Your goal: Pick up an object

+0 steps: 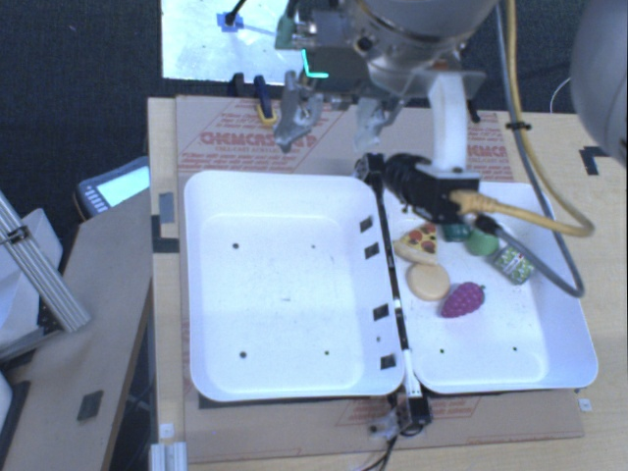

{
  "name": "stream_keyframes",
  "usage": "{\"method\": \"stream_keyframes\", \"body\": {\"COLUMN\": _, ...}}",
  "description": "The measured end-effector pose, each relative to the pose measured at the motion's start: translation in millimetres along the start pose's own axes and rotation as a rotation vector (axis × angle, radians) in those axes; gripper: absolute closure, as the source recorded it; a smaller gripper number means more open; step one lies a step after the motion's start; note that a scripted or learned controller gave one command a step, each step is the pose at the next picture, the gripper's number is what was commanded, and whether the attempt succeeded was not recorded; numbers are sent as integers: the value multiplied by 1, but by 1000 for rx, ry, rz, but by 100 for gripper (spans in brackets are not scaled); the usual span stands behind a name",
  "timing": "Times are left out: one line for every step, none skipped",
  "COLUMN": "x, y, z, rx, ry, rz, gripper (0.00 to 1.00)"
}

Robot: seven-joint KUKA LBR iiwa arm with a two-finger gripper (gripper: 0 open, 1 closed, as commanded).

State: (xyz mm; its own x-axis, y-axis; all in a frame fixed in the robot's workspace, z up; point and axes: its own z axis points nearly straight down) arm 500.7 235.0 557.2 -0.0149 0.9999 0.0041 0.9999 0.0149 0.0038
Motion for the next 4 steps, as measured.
{"method": "stream_keyframes", "body": {"x": 0, "y": 0, "z": -11, "rx": -2, "ry": 1, "rz": -3, "gripper": 100}}
{"method": "stream_keyframes", "body": {"x": 0, "y": 0, "z": -11, "rx": -1, "ry": 1, "rz": -4, "gripper": 0}}
{"method": "stream_keyframes", "body": {"x": 0, "y": 1, "z": -22, "rx": -3, "ry": 2, "rz": -7, "gripper": 100}}
{"method": "stream_keyframes", "body": {"x": -3, "y": 38, "z": 249, "rx": 14, "ry": -9, "rz": 15, "gripper": 100}}
